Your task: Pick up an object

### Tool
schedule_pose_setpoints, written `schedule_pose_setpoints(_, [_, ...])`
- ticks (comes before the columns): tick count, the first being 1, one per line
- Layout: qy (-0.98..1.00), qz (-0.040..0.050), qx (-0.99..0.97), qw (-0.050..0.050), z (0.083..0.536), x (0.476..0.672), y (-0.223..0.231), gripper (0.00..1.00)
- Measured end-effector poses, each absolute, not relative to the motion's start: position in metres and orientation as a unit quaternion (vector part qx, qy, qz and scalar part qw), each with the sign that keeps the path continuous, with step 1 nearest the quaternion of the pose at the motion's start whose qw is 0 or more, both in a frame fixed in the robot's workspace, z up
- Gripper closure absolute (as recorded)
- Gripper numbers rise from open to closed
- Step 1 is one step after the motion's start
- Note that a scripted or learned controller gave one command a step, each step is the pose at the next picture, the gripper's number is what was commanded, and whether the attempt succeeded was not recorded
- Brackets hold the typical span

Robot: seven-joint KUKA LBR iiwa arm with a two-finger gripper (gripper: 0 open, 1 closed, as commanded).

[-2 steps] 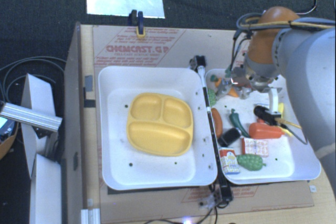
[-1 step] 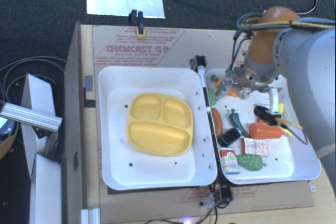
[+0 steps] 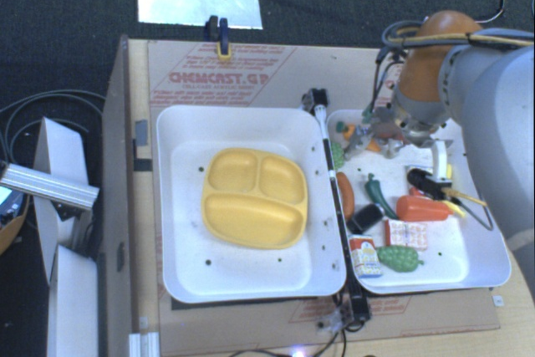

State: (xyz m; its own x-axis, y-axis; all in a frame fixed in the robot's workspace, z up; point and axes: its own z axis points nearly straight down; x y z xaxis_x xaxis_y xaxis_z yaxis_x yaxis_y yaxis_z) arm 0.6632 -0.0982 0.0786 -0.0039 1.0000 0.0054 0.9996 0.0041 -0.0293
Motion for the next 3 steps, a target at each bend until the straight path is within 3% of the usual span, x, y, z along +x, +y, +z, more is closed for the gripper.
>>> schedule_pose_setpoints(1, [-0.708, 0.0117, -0.706, 0.007, 0.0795, 0.6631, -0.0899, 0.0])
schedule_pose_setpoints(3, [-0.708, 0.0091, -0.706, 0.011, 0.079, 0.6633, -0.0928, 0.0])
